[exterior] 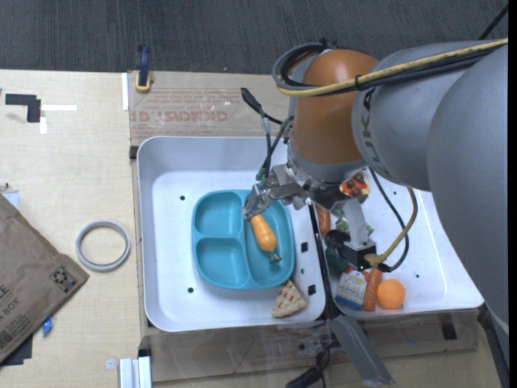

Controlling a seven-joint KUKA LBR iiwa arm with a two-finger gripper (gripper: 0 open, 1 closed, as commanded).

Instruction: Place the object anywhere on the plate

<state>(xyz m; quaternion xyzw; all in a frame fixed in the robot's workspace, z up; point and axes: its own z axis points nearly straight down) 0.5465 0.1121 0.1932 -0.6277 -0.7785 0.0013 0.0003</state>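
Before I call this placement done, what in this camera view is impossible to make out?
- Jaws' state: the gripper sits at the carrot's top end, too small and cluttered to read.
- Carrot released or not: contact point is unclear.
- Right bin: the arm covers its far part.
- Items beside the orange ball: partly hidden by cables, unidentifiable.
- Plate: top right corner under the gripper.

1 fixed camera is looking down on the bench at a slant.
It is sitting above the 2 white bins, taking in the left bin (153, 241) whole and the right bin (440, 249) partly, while the arm (420, 111) is reaching in from the right and looming large, close under the lens.
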